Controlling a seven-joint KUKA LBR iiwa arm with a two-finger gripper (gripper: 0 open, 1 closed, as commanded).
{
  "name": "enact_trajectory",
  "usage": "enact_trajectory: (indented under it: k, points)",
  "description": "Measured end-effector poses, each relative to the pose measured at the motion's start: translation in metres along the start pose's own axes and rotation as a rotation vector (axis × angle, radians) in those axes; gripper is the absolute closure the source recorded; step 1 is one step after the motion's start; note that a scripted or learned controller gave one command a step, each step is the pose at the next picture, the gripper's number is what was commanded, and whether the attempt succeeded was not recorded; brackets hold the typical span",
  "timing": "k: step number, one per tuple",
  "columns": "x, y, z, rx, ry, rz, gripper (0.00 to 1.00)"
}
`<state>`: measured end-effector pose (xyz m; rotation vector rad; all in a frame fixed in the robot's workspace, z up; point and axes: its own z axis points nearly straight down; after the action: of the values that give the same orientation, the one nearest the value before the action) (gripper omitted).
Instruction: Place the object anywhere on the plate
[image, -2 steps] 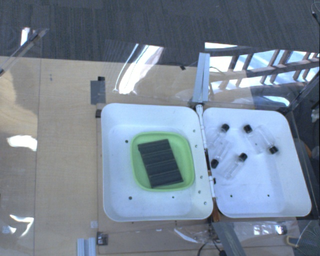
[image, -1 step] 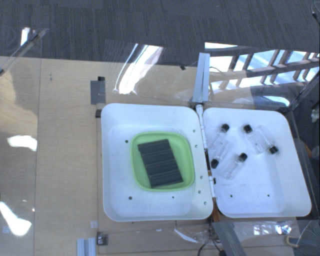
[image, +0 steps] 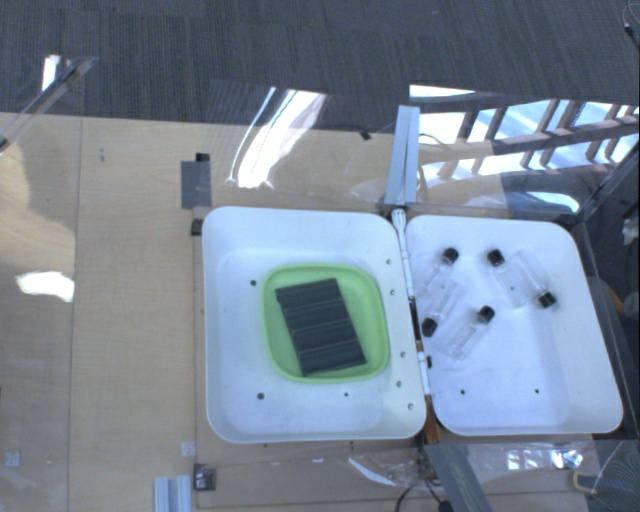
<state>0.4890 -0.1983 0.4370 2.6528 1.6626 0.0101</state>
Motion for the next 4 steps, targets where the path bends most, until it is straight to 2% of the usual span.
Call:
enact_trajectory:
  k: [4]
  points:
    - [0.0, 0.0, 0.0, 0.0, 0.0, 0.0, 0.0]
